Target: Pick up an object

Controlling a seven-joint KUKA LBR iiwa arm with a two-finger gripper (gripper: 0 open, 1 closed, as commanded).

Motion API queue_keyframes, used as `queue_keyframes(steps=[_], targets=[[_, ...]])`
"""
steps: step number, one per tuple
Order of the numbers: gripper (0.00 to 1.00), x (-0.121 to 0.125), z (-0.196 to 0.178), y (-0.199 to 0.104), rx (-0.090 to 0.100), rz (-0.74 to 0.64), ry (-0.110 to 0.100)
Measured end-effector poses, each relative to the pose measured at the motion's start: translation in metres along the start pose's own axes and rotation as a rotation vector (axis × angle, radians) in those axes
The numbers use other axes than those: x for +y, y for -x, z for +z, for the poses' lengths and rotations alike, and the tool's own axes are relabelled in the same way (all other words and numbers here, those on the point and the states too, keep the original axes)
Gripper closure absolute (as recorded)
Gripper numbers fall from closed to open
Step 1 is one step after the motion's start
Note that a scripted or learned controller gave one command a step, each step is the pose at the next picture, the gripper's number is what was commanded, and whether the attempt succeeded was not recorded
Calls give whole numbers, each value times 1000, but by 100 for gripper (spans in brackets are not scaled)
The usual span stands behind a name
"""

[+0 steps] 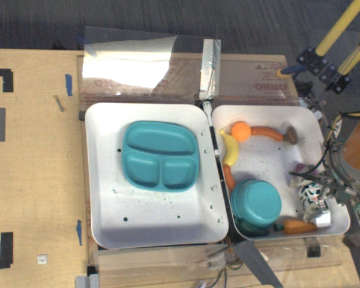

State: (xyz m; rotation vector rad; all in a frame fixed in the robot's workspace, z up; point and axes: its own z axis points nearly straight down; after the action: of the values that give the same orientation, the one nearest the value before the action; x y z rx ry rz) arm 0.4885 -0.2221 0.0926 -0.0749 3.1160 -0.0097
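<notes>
The right bin (270, 161) holds several small objects. An orange ball (241, 131) lies at its far left, touching a yellow banana (231, 149). A long orange sausage-like piece (266, 133) with a brownish end stretches along the far wall. A teal bowl (261, 201) sits at the near left, with a small orange carrot (299, 225) beside it at the near wall. A reddish piece (228, 176) lies against the left wall. My gripper (315, 204) is low over the bin's near right corner, just above and right of the carrot, among dark cables.
The left bin (102, 179) bears a teal divided plate (161, 155). A clear plastic sheet (132, 71) and a metal strip (210, 69) lie behind the bins. Yellow-handled clamps (333, 35) stand at the far right. The arm's orange band (355, 150) hangs by the right bin's right wall.
</notes>
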Motion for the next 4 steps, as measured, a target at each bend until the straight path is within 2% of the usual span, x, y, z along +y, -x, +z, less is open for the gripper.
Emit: queue_keyframes(steps=[1, 2, 3, 4], targets=[[0, 9, 6, 33, 11, -587, 25], [0, 84, 6, 100, 6, -585, 14], [0, 96, 6, 120, 8, -337, 9], [0, 122, 8, 174, 17, -381, 12]])
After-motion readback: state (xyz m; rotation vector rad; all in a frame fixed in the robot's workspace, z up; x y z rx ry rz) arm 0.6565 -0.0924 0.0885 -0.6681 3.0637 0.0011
